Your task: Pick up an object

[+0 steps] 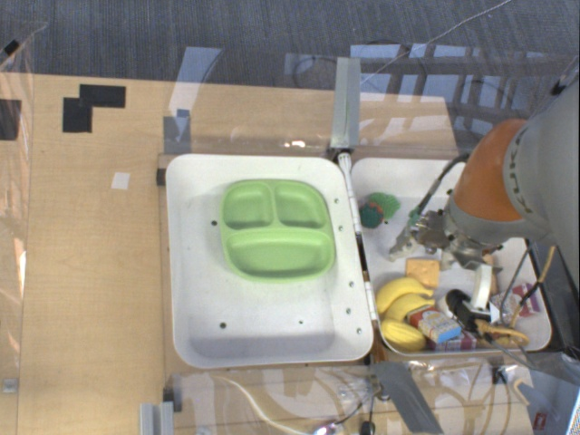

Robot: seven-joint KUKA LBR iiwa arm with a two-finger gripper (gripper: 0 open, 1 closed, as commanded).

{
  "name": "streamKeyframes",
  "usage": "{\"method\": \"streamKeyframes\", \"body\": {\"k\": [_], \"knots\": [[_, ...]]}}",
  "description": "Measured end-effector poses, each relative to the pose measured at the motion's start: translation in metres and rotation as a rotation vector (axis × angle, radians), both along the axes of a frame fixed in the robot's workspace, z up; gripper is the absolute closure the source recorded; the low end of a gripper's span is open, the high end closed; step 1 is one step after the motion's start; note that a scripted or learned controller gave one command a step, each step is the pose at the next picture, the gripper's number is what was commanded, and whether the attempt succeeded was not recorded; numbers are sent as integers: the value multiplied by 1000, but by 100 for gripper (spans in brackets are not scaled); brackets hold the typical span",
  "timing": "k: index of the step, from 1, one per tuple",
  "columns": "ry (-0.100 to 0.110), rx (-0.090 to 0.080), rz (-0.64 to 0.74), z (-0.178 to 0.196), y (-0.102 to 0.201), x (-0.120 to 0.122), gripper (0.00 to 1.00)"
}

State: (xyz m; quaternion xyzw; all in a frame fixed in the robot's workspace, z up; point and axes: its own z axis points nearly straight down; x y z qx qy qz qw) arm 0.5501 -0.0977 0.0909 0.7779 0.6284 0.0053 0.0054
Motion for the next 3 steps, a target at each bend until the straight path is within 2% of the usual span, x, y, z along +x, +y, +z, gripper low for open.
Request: {"method": "streamKeyframes", "body": {"k": [1, 2, 3], "knots": [[-9, -6, 242, 1, -10, -39, 0], [-11, 0, 246, 11, -7, -37, 100], [11, -1, 323, 94, 23, 0, 100]]}}
